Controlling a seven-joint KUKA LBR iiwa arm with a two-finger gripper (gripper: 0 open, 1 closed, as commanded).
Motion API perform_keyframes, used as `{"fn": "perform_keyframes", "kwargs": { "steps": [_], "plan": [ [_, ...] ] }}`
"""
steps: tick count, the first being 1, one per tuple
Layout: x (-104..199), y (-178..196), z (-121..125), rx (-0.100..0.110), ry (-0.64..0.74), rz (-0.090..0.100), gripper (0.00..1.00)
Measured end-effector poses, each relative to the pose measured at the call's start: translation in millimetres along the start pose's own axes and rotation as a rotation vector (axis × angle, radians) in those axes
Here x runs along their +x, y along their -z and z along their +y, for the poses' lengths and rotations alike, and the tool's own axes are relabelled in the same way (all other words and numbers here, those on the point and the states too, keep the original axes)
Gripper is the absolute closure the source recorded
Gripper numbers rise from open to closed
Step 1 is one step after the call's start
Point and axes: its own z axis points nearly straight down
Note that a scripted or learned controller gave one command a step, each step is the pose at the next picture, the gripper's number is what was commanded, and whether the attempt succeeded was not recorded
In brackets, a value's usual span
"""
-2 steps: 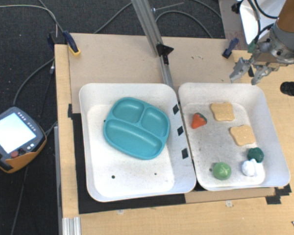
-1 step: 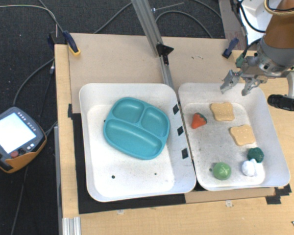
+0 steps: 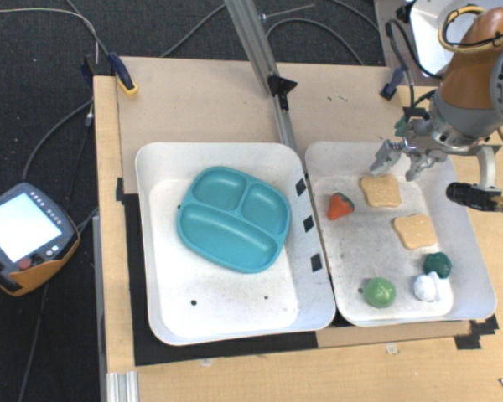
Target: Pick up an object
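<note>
My gripper (image 3: 400, 164) hovers over the far part of the right bin (image 3: 352, 300), its two fingers spread apart with nothing between them. Just below it lies a tan bread-like piece (image 3: 381, 192). A second tan piece (image 3: 415, 231) sits nearer the bin's middle right. A red strawberry-like piece (image 3: 340, 207) lies at the bin's left side. Near the front are a green round piece (image 3: 379, 291), a white piece (image 3: 426, 289) and a dark green piece (image 3: 438, 265).
The left bin (image 3: 163, 308) holds a teal divided plate (image 3: 234, 218). A slanted metal pole (image 3: 256, 32) runs down to the gap between the bins. A handheld pendant (image 3: 21, 237) lies off the bench at the left.
</note>
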Motion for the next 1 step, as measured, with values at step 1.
{"fn": "perform_keyframes", "kwargs": {
  "steps": [1],
  "plan": [
    [-4.2, -62.2, 1.5, 0.002, 0.000, 0.001, 0.00]
  ]
}}
